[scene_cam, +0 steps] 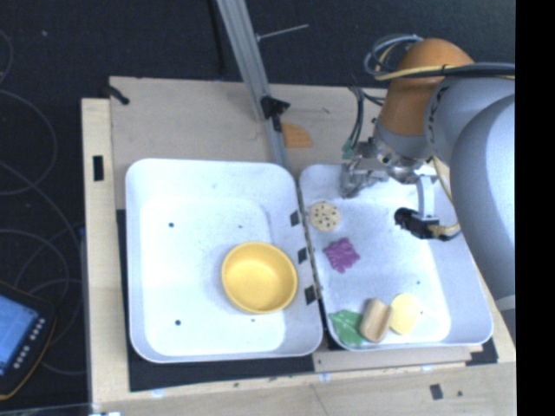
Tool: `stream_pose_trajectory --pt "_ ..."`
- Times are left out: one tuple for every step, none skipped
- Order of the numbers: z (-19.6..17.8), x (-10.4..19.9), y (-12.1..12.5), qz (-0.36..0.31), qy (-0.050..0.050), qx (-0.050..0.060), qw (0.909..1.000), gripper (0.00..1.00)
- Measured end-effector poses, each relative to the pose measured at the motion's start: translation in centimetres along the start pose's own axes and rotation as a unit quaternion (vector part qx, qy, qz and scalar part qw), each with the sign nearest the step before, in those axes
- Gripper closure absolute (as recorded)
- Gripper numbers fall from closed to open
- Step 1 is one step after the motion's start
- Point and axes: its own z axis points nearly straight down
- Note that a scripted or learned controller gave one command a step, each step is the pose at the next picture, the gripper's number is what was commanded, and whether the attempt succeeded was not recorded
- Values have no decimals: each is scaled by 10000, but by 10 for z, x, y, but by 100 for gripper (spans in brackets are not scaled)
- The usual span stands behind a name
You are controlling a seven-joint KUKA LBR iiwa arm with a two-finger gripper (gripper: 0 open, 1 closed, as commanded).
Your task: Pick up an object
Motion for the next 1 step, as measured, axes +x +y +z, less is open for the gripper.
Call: stream_pose_trajectory --pt "-56 -5 -7 -1 15 -7 10000 100"
